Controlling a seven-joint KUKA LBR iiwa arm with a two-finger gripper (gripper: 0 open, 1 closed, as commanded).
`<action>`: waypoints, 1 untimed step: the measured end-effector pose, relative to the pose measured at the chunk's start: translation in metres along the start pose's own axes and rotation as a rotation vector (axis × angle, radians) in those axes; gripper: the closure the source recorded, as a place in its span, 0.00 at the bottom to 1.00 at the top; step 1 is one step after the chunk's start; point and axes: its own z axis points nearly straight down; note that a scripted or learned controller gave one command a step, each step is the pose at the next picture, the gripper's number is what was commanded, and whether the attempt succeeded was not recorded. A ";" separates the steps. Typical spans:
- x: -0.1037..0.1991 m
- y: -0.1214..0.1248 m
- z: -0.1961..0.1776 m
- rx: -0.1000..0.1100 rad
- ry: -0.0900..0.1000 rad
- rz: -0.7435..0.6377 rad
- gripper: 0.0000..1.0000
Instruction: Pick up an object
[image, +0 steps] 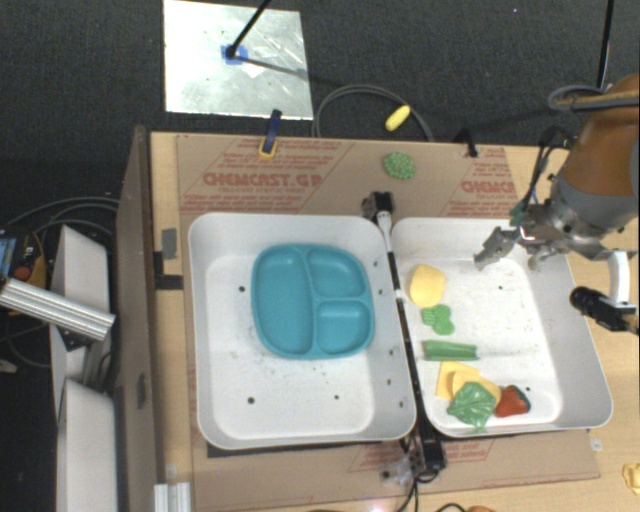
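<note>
In the right bin (560, 330), toy foods lie along the left side. They are a yellow piece (428, 285), a small green broccoli (437, 320), a green bean (449, 350), a yellow wedge (458, 380), a green leafy piece (472, 403) and a red piece (512, 401). My gripper (518, 249) hangs over the bin's far edge, up and to the right of the yellow piece. Its two fingers are spread apart with nothing between them.
The left bin (225, 350) holds a blue divided plate (312, 300). On the cardboard behind the bins sits a green round object (399, 165), with a yellow one (398, 118) further back. A black fitting (598, 305) juts over the right bin's right rim.
</note>
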 end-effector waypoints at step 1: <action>0.033 -0.069 0.075 0.010 0.004 0.002 0.00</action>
